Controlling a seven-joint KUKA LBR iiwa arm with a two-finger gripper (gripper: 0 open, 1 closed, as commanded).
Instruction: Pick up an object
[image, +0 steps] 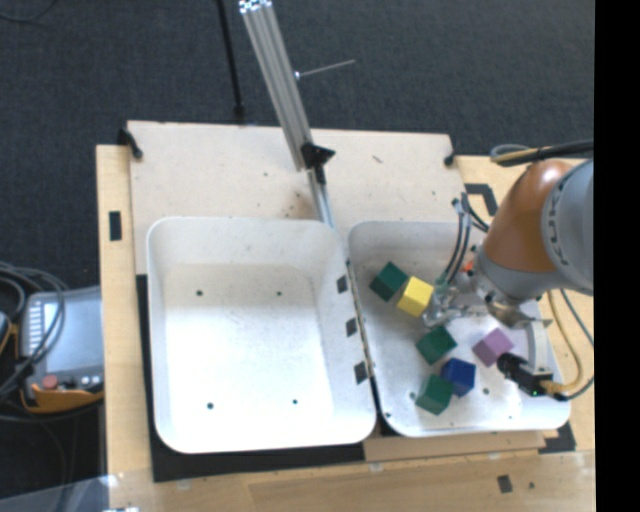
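Note:
In the right bin (400, 415) lie several small blocks: a dark green one (387, 281) touching a yellow one (414, 296), a green one (436, 345), a blue one (459, 375), another green one (435, 394) and a purple one (492, 347). The arm's orange and grey wrist (525, 235) hangs over the bin's right side. My gripper (447, 306) reaches down just right of the yellow block and above the middle green block. No block shows between its fingers.
The left bin (165, 300) stands beside the right one on the bench. A slanted aluminium rail (285, 90) rises from behind the bins. Cables and a grey box (55, 340) lie off the bench at the left.

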